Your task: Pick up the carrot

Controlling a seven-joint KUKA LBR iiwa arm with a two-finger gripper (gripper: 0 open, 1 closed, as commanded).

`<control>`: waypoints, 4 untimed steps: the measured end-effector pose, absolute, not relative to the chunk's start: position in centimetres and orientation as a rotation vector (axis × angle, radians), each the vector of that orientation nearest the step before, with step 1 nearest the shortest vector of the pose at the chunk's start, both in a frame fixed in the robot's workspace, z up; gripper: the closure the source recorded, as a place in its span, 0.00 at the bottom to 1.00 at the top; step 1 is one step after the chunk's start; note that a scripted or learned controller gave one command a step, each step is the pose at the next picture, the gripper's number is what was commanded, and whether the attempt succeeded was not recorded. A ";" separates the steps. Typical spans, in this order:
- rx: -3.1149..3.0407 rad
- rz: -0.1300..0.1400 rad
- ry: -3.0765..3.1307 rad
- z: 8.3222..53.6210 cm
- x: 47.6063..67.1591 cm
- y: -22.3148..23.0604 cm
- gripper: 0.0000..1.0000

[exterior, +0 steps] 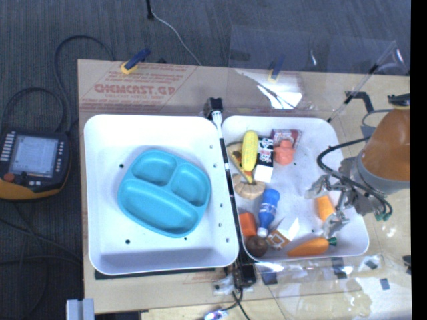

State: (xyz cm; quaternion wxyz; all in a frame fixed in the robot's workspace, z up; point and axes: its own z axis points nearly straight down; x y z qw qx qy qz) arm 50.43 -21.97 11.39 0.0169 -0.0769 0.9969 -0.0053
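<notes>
Carrot (308,247) beside blue bottle (268,210), perhaps touching.

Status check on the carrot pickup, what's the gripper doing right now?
Gripper low in the right bin, around a small orange piece. Carrot lies free near the front wall, below the gripper. Blue bottle stands to its left.

Even overhead light, soft focus, bin glare
</notes>
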 end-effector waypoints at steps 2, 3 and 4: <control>0.185 -0.011 3.114 10.4 52.5 -22.4 1.00; 0.185 -0.010 3.116 10.3 52.4 -22.3 0.00; 0.733 -0.002 3.044 9.1 55.4 -22.3 0.00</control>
